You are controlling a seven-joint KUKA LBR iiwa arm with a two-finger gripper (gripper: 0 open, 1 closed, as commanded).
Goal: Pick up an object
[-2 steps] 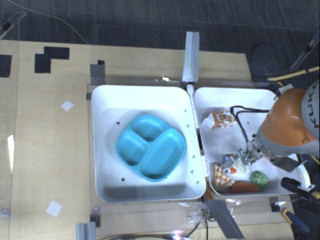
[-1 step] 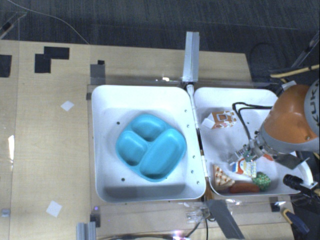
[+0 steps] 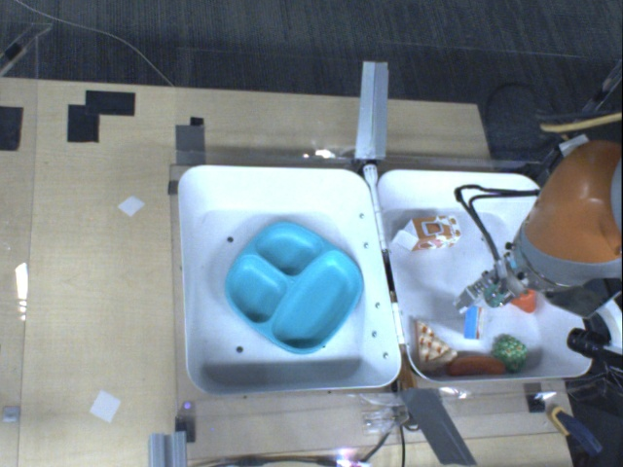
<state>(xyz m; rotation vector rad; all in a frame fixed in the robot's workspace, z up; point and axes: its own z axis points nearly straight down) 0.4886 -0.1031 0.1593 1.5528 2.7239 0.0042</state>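
Observation:
The right bin (image 3: pixel 443 272) holds several small items. A white and orange carton (image 3: pixel 434 232) lies at its back left. A pizza-slice toy (image 3: pixel 428 341), a brown sausage (image 3: pixel 475 365) and a green broccoli piece (image 3: pixel 510 350) line its front wall. A small blue and white item (image 3: pixel 473 323) lies just below my gripper (image 3: pixel 484 295), which hangs low over the bin's middle. An orange piece (image 3: pixel 527 303) peeks out beside the wrist on the right. I see nothing clearly held.
The left bin (image 3: pixel 209 290) carries a blue divided plate (image 3: pixel 294 285). A metal post (image 3: pixel 373 115) stands behind the wall between the bins. A black cable (image 3: pixel 477 202) loops over the right bin's back.

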